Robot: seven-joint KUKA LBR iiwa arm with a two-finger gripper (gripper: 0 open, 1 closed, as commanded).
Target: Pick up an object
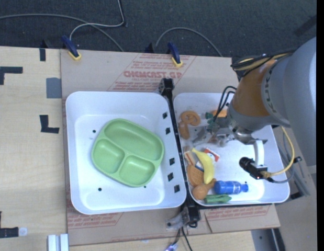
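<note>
Arm lowered into right bin [274, 192] above cluttered items near banana [206, 165]; jaws [208, 134] state cannot be determined; green divided plate [127, 152] occupies left bin [78, 140]

The arm [292, 88] is a thick, rounded tube with a smooth pale grey shell. Above the wrist an orange band [250, 90] wraps it, glossy and wide, with a grey ring below it. Thin black and yellow cables [253, 61] run along the top edge of the band. The gripper [214, 132] is grey metal, small beside the arm. A yellow cable [287, 163] loops out by a black fitting [250, 167] and a white bracket [259, 151].
</note>
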